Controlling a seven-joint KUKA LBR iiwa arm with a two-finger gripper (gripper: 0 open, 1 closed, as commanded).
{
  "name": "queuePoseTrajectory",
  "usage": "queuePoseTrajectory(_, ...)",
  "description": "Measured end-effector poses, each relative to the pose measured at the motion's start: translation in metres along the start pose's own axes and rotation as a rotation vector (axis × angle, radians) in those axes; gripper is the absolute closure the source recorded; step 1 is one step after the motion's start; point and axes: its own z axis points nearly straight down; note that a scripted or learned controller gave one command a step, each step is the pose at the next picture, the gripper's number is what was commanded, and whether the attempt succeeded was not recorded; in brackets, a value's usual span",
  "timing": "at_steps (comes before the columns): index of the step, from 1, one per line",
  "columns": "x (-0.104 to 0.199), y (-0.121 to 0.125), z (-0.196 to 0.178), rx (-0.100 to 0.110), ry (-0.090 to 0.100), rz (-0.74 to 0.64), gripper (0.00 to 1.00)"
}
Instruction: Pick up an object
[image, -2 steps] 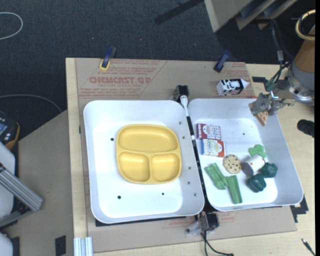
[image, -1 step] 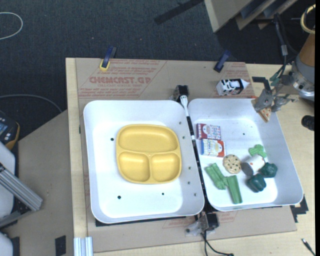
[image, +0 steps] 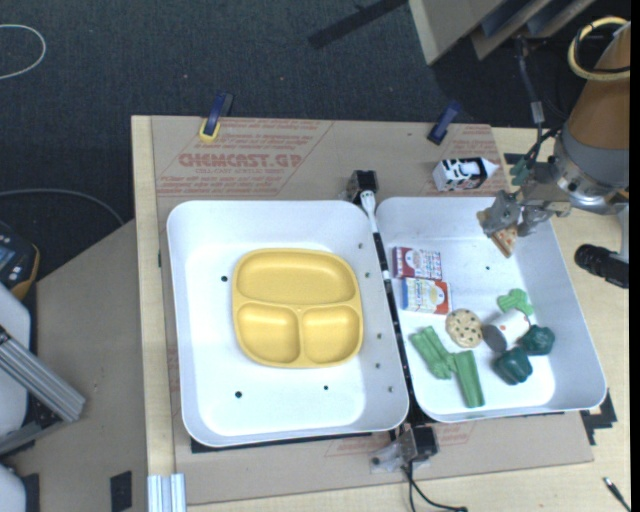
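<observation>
One claw (image: 506, 232) grips a tan piece (image: 505, 240) near the right bin's far rim (image: 470, 200).

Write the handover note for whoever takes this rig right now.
Tool: hangs over the far right part of the right bin, with a small tan piece at its tip; finger state unclear, so treat no grasp as confirmed.
Right bin holds: two small cards, a speckled cookie, green vegetable pieces, and a white, grey and dark green cluster.
Left bin: yellow divided plate.
Done: no confirmed pick.
Left: secure one object and lift it.
</observation>
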Motion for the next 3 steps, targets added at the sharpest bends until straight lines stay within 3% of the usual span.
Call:
queuePoseTrajectory(2,0.103,-0.007,-0.008,0.000,0.002,-0.003,1.00)
queuePoseTrajectory(3,0.144,-0.032,-0.007,0.001,0.000,0.000,1.00)
